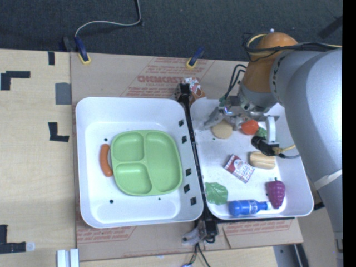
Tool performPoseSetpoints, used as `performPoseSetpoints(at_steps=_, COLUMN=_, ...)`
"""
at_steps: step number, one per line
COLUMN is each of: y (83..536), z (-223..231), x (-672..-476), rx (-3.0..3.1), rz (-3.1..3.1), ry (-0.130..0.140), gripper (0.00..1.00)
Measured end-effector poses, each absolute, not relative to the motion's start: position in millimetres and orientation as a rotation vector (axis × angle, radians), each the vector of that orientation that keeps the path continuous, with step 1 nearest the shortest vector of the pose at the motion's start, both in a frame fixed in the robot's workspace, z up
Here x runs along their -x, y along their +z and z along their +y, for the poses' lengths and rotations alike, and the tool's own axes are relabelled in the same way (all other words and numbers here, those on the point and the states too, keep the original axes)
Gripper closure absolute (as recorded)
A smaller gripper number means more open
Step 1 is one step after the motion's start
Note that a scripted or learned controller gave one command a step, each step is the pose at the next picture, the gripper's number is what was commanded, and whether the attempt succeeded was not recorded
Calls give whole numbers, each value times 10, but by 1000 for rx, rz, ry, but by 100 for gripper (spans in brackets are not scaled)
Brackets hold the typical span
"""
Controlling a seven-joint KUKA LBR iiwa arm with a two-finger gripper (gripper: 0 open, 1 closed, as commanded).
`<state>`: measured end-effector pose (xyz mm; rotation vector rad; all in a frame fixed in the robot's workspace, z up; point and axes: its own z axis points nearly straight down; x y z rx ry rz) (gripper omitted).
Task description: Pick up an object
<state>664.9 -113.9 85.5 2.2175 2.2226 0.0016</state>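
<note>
Arm [300, 88] in from the right, claw [222, 115] low over the far left corner of the right bin [303, 202], just beyond a tan round piece [222, 131]; cannot tell whether it is spread or pinching. Same bin: orange-red piece [249, 127], pale bread-like roll [262, 160], red-and-white packet [239, 168], green leaf [216, 193], blue bottle [247, 207] lying along the near wall, purple grapes [275, 192]. Left bin [92, 204]: green divided tray [147, 162], orange sausage [105, 160] just left of it.
</note>
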Motion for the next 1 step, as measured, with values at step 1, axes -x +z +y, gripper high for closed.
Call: performPoseSetpoints(at_steps=1, y=953, z=-1133, x=-6651, rx=-2217, rz=2224, ry=2, gripper=100)
